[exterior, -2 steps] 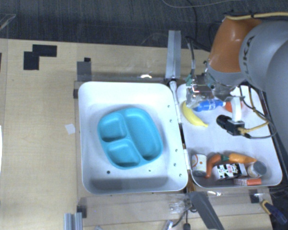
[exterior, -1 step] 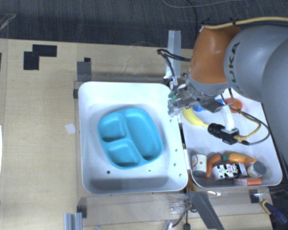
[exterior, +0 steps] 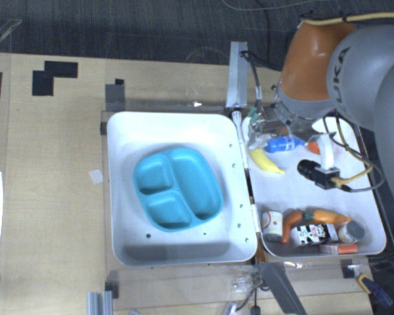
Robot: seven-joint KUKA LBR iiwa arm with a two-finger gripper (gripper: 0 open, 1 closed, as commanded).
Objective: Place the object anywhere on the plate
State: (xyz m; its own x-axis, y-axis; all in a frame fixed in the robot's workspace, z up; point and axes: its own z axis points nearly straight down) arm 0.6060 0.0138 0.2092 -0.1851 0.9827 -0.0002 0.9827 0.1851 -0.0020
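Grey arm (exterior: 374,64) (orange band, seemingly glossy)

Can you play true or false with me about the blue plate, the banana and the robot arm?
1. The blue plate sits in the left bin. True.
2. The banana is lying on the plate. False: it lies in the right bin, near the wall between the two bins.
3. The plate has three compartments. True.
4. The robot arm is reaching over the left bin. False: it hangs over the far end of the right bin.
5. A pile of small things lies along the near edge of the right bin. True.
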